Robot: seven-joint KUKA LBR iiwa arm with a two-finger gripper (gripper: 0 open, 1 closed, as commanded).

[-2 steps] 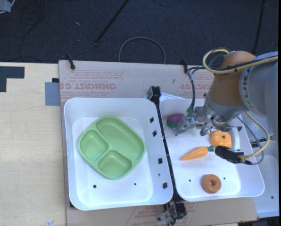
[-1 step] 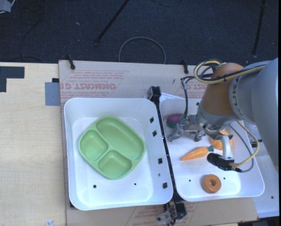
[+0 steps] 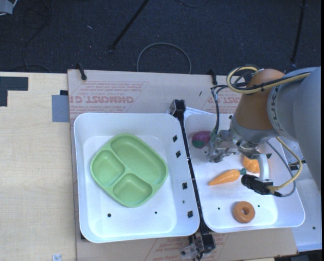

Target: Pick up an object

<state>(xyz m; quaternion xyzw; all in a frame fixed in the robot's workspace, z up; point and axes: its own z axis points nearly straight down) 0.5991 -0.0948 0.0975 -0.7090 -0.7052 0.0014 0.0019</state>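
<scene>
Carrot (image 3: 225, 177) is the likeliest target: orange, lying flat near the middle of the right bin (image 3: 292, 216), tip pointing left, well clear of the walls, so there is room for a top-down grab. Gripper (image 3: 219, 152) sits low in the same bin, just above-left of the carrot and right beside a small purple-and-green piece (image 3: 200, 138) near the divider. Can't tell how far apart the fingers are; the wrist and cabling hide them. Nothing visibly held. A second orange piece (image 3: 251, 164) is partly hidden under the arm, and a donut-shaped toy (image 3: 243, 212) lies alone toward the front edge. Left bin (image 3: 97, 222) holds a green divided plate (image 3: 129, 169), flat and wide, a poor grasp candidate. My guess: the approach is aimed at the purple piece or the carrot.
</scene>
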